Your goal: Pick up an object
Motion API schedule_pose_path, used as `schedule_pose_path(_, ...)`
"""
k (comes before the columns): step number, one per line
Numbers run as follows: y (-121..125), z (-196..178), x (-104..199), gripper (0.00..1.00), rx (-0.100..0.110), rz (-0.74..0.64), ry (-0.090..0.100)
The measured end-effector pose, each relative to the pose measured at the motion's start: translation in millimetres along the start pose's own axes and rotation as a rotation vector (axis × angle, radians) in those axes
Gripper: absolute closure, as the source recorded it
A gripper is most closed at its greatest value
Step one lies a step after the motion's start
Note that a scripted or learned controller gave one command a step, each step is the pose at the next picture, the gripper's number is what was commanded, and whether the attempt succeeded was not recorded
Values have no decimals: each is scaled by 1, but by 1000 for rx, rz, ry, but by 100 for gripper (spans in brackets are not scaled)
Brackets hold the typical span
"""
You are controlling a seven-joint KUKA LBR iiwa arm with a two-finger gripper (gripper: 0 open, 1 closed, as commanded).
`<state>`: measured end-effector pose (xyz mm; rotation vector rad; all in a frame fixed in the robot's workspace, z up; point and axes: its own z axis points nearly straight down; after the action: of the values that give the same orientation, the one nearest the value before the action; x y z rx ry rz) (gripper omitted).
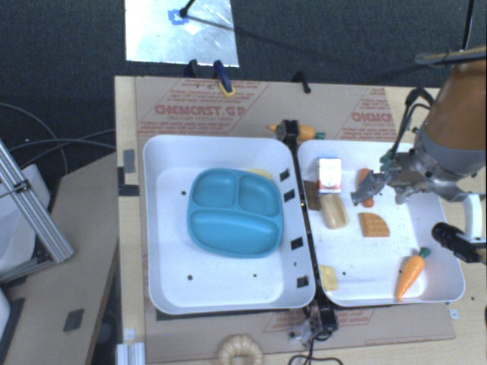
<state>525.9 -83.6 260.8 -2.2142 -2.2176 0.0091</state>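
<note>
My gripper (364, 192) reaches in from the right and hangs over the middle of the right bin (449, 280). A small red-orange object (366, 181) sits right at its tip; I cannot tell whether it is gripped. Just left of it lie a white box with a red label (329, 175) and a tan roll (333, 211). An orange wedge (373, 224) lies just below the gripper. A toy carrot (409, 274) rests near the bin's front right corner. A pale yellow piece (328, 277) lies against the front left wall.
The left bin (163, 280) holds a blue divided plate (234, 211) with a pale yellow piece (261, 173) peeking out behind it. Black clips (295, 204) run along the divider between the bins. An orange object (304, 133) lies on the cardboard beyond the bins.
</note>
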Motion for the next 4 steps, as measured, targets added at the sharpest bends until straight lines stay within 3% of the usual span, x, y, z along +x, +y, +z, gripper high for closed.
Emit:
schedule_pose_path(1, 2, -6, 0, 0, -12, -2, -1)
schedule_pose_path(4, 5, 164, -4, 0, -5, 1, 0)
